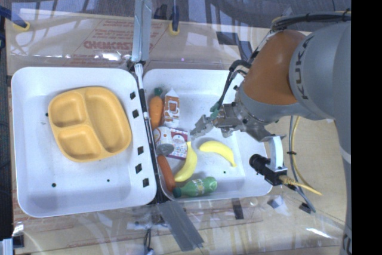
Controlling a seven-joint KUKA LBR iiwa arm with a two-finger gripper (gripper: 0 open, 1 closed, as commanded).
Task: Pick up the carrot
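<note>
Two white bins share our bench; the carrot (156, 111) lies ungrasped at the right bin's (197, 77) left wall, while our end effector (202, 124), seemingly open and empty, hovers nearby.

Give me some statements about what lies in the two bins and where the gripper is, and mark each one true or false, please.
1. The yellow divided plate lies in the left bin. True.
2. A carrot lies in the right bin, near the wall between the bins. True.
3. The gripper holds a carrot. False: nothing shows between its fingers; it hangs above the bananas.
4. The green bottle stands upright on the plate. False: it lies on its side in the right bin, at the near edge.
5. Two bananas lie in the right bin. True.
</note>
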